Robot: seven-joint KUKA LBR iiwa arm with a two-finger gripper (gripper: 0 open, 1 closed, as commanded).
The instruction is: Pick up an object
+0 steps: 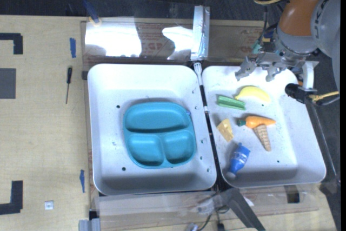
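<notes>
Here, your gripper (259, 66) hovers with fingers spread, holding nothing; lower it straight onto the banana (253, 94) just beneath, then close across its narrow width.

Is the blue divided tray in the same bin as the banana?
No, the blue tray lies in the left bin, while the banana lies in the right bin.
</notes>
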